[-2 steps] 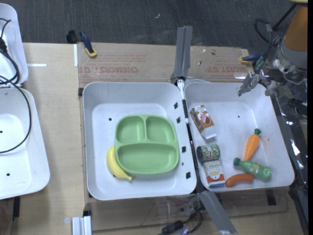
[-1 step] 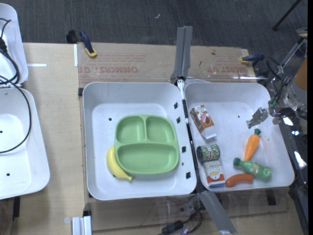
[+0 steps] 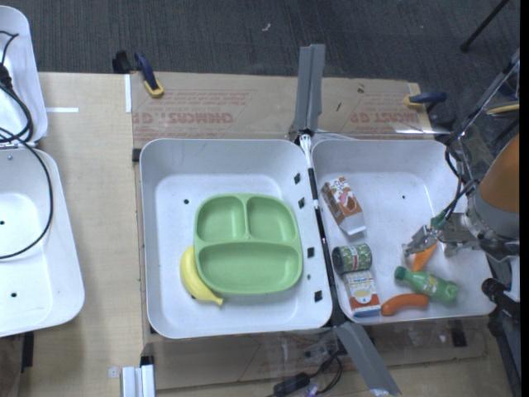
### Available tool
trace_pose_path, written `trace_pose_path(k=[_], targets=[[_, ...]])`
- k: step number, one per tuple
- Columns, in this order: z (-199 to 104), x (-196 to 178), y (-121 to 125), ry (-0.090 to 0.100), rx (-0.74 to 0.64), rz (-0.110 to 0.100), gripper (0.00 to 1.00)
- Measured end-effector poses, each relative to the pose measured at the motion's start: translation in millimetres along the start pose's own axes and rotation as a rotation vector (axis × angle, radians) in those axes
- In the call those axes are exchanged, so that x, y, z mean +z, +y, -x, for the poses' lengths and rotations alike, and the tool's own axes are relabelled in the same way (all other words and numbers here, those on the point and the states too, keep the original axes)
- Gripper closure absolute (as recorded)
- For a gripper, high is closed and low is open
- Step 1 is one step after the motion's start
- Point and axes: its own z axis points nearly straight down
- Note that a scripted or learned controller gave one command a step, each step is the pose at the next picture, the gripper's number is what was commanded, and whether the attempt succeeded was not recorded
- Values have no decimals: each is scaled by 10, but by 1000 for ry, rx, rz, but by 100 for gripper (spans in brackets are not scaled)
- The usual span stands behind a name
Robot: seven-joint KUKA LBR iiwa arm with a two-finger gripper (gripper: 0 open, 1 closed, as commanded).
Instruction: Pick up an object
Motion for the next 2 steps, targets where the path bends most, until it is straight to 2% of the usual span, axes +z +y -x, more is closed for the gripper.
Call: trace_pose_path(k=[1,2], targets=[[18,-433,375,-13,91,2,0],[-72,7,272,-4,112,-1,0]])
